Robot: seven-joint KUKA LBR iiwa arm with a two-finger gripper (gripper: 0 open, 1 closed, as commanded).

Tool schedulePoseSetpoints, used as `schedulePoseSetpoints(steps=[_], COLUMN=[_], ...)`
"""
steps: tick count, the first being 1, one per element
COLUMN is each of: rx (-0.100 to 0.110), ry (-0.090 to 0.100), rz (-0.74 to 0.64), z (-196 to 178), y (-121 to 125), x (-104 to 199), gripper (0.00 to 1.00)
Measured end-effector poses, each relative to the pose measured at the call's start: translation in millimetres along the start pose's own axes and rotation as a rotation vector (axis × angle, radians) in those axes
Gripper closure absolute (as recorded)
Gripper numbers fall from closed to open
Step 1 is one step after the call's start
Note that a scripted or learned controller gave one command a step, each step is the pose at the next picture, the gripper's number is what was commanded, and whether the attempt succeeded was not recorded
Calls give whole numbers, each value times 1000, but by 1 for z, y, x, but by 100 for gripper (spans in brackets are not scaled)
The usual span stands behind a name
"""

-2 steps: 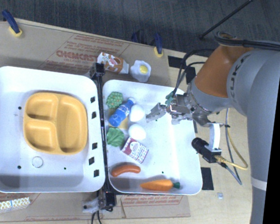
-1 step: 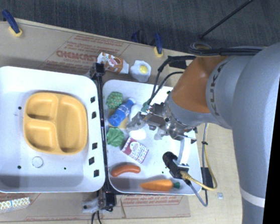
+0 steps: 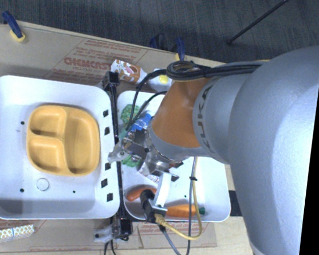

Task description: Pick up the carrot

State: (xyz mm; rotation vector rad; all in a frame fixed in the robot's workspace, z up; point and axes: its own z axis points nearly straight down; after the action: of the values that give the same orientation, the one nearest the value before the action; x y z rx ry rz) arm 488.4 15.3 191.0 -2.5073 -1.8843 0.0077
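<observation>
Positioning is judged in hand; gripper (image 3: 126, 153), state undeterminable, is held over right bin (image 3: 217, 183); shift toward carrot (image 3: 182, 211) at near edge is needed.

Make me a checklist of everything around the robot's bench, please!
Surface: brown printed bench bearing a left bin and a right bin, both white.
Job's things: carrot lies at the right bin's near edge, apart from the tool.
Clutter: yellow divided plate in the left bin; green thing in the right bin.
Tool: over the right bin's left side.
Cables: black cable looped above the orange band.
Surroundings: dark floor; blue clamp on the bench's far edge.
</observation>
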Motion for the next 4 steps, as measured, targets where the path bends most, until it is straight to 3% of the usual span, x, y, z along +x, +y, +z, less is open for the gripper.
schedulePoseSetpoints(steps=[1, 2, 3, 4], rx=[-5, -1, -13, -14], ry=[0, 0, -10, -26], rz=[-205, -192, 130, 133], z=[-30, 0, 58, 49], y=[102, 53, 44, 46], x=[-33, 2, 55, 46], gripper=[0, 0, 0, 100])
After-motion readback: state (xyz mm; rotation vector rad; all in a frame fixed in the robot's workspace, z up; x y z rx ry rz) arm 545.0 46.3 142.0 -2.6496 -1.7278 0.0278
